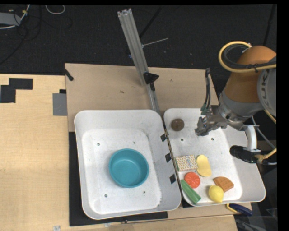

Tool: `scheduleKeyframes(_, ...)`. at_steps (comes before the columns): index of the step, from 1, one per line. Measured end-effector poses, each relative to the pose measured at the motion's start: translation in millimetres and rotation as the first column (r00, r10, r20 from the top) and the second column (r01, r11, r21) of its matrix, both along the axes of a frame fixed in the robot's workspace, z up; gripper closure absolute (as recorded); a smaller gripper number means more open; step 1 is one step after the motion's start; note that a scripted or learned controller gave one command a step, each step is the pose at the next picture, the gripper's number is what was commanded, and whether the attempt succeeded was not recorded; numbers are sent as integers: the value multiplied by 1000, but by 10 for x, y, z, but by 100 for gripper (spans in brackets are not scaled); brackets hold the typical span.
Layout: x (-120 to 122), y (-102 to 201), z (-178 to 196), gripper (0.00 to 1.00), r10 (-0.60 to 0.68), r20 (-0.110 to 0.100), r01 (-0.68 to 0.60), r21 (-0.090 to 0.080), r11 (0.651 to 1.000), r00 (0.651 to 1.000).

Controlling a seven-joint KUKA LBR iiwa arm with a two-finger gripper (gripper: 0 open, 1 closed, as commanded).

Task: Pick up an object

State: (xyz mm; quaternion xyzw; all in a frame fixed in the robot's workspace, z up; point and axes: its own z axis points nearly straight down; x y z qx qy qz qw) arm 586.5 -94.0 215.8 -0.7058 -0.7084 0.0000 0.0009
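Hovering at the upper middle of the right bin (235, 189), the gripper (204, 127) carries nothing; jaw opening cannot be told. Nearest object: the brown disc (177, 124), just left. Centre over it, descend vertically, avoiding the bin wall.

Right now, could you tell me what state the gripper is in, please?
Gripper: cannot be told whether open or closed; it hangs over the right bin near the brown disc, with nothing visibly held.

A robotics lab: plywood bench (36, 135), two white bins (90, 122), aluminium strut (135, 45), loose cables (27, 13), KUKA arm (248, 76).
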Motion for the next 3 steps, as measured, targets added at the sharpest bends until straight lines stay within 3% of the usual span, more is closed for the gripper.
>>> scheduleKeyframes(2,194,968,99,100,-1,1,1,-1,1000,1000)
scheduleKeyframes(3,62,1490,202,100,-1,1,1,0,1000,1000)
